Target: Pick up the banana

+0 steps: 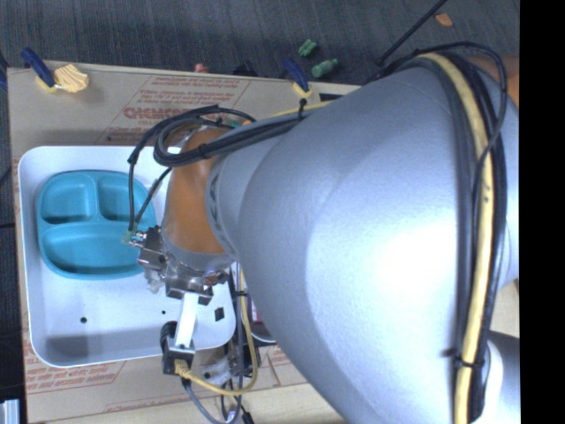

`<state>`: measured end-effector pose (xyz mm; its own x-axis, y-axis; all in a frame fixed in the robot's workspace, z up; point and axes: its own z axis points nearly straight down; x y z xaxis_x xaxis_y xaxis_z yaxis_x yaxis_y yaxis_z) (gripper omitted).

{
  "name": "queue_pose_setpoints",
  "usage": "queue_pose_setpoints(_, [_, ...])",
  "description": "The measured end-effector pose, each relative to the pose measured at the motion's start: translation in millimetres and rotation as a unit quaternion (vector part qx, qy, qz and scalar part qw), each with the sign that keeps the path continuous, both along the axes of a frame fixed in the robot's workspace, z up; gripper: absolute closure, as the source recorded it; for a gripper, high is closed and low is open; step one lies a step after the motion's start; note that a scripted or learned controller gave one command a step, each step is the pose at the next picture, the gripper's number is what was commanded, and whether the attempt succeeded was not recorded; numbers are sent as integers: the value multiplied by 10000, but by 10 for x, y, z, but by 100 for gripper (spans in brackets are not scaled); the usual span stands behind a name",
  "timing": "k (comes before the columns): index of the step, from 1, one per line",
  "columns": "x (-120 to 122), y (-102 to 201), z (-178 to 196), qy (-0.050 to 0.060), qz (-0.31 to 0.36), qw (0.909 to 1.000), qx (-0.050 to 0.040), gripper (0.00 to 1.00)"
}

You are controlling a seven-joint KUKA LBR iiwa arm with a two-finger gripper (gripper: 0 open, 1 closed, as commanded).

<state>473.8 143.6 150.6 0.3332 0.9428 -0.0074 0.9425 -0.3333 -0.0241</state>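
Observation:
My arm's grey bulk and the orange band (190, 206) cover most of the camera view, reaching in from the right. The gripper (177, 281) hangs below the wrist over the right side of the left white bin (31, 263), close to the bin floor. Wrist hardware and cables hide its tips. The arm hides the whole right bin and whatever lies beneath it.
A blue divided tray (84, 223) lies in the far left part of the left bin, just left of the gripper. The near left of that bin is bare white floor (97, 325). Blue clamps (40, 67) sit on the bench's far edge.

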Motion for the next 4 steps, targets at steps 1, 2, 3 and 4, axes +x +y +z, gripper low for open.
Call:
queue_pose_setpoints(1, [20, -472, 651, -94, -1924, 9813, -28, 100])
queue_pose_setpoints(2, [14, 748, 809, -96, -3180, 9480, -56, 100])
queue_pose_setpoints(3, [17, 741, 810, -99, -3190, 9477, -56, 0])
queue_pose_setpoints(4, [21, -325, 1565, -93, -3186, 9478, -46, 0])
